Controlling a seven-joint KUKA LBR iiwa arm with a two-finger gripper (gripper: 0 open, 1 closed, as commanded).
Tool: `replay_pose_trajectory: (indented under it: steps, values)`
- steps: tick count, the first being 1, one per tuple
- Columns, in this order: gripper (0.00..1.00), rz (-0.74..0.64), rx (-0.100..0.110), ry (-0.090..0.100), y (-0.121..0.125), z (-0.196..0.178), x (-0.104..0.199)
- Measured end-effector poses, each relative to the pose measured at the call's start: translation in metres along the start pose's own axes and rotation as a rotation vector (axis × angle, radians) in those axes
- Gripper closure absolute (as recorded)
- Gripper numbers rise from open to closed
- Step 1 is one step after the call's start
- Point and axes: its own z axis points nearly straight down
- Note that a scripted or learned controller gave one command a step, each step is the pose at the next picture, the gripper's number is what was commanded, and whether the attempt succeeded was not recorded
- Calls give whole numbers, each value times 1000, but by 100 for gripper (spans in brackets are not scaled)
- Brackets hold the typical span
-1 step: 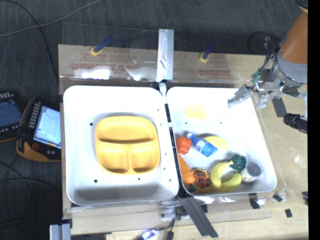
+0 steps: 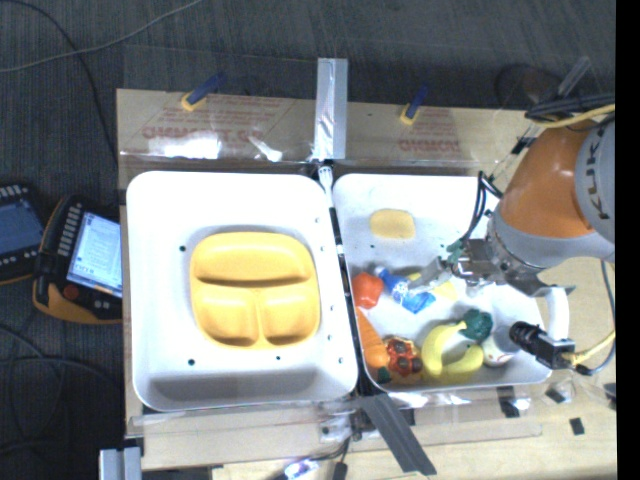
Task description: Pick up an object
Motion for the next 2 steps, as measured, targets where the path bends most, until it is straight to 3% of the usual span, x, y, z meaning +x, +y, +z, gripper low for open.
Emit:
replay_pose_trajectory:
  steps: [1, 2]
  values:
    - [0, 6, -4, -7, 25, 70, 17]
    - [0, 5, -3, -6, 25, 71, 17]
